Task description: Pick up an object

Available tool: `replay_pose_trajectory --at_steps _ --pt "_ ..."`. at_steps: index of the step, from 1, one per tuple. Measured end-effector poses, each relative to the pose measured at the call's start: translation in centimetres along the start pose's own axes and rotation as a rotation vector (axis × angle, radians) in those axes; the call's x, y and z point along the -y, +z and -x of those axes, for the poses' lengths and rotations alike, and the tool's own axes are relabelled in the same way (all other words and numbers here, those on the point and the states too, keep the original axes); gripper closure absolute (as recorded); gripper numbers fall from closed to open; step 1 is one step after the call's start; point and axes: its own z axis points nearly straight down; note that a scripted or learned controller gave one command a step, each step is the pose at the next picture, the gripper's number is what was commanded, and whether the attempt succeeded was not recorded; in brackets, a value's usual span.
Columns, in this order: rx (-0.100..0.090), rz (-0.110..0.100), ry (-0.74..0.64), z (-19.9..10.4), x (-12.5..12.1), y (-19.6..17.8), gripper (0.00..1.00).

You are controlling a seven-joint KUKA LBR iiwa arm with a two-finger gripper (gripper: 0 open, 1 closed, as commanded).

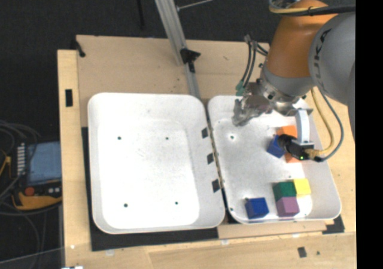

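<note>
My gripper (240,116) hangs over the far left corner of the right bin (239,160), with nothing visible between its tips. Further right in that bin, a small blue block (276,147) lies beside orange pieces (289,132), partly hidden by the wrist's cables and bracket. Along the near edge rest a blue cube (256,207), a green cube (285,190), a yellow cube (302,186) and a purple cube (288,205). The last three touch one another.
The left bin (143,160) sits beside the right one, with small black clips between them. A slanted metal pole (170,17) rises behind the bins. The arm's orange band (293,28) looms over the right bin's far side.
</note>
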Motion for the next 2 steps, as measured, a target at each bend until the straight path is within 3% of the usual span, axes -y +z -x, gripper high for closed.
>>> replay_pose_trajectory --at_steps 2 --pt "0.001 -0.001 0.0 -7.8 5.6 1.1 1.0"
